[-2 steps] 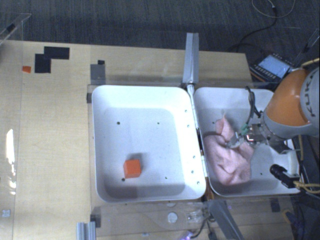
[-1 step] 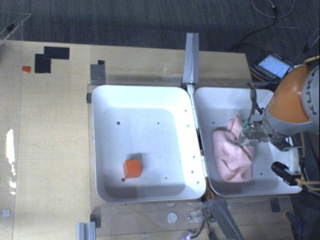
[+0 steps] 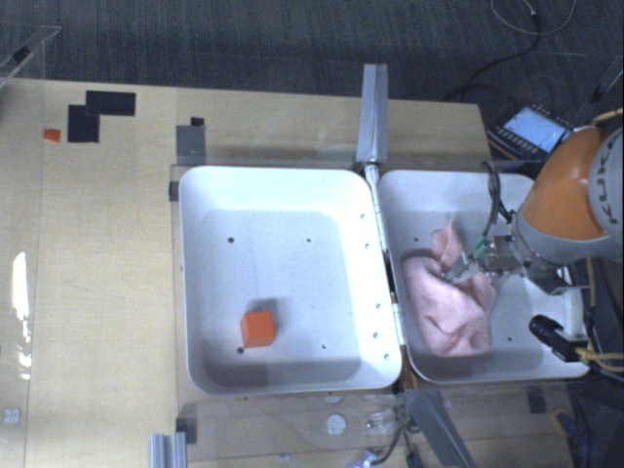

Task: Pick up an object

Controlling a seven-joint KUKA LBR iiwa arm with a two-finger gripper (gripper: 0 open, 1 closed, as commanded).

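Note:
A crumpled pink cloth [image 3: 441, 300] lies in the right bin [image 3: 507, 344], spread from its middle toward the front. My gripper [image 3: 477, 267] is low over the cloth's upper right part, where a fold of pink rises against it. The grey arm with its orange band [image 3: 570, 198] reaches in from the right above that bin. A small orange cube [image 3: 258, 329] rests in the left bin [image 3: 273, 203], near its front left, far from the gripper.
A metal divider post [image 3: 373, 115] stands behind the seam between the two bins. Black marker blocks [image 3: 97, 113] and a small orange tag [image 3: 52, 136] sit on the wooden bench at the far left. Cables and a device lie at the upper right.

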